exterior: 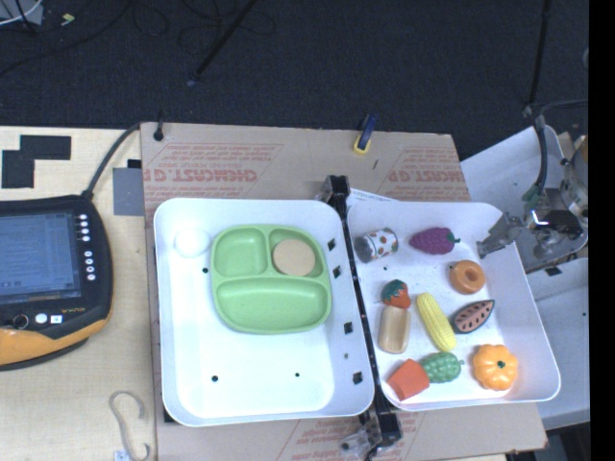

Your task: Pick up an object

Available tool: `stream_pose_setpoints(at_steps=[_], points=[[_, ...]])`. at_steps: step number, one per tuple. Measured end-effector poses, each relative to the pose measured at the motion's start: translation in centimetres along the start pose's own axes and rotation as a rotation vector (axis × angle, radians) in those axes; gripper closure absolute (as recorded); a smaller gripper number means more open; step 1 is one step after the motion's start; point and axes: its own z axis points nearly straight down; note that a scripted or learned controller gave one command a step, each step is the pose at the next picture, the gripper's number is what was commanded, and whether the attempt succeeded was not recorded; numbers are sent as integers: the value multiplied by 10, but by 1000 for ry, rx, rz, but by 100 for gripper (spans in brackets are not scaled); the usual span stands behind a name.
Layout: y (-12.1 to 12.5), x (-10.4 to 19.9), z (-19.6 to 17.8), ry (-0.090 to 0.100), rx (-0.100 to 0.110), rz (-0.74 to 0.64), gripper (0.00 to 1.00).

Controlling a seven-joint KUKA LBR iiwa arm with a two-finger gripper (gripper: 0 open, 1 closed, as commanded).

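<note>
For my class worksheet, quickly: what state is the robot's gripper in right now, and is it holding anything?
Gripper: at the right bin's right edge, with no toy between its fingers; open or shut cannot be told.

arm (567, 176) — cut by right edge | hand (538, 224) — fingers too blurred to read
</note>
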Motion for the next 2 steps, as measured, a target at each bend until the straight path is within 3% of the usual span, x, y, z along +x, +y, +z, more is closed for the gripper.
stream_pose_setpoints(at_steps=[1,2], points=[[1,0,-6,-2,-9,-2,0],[2,10,59,0,-3,-4,0]])
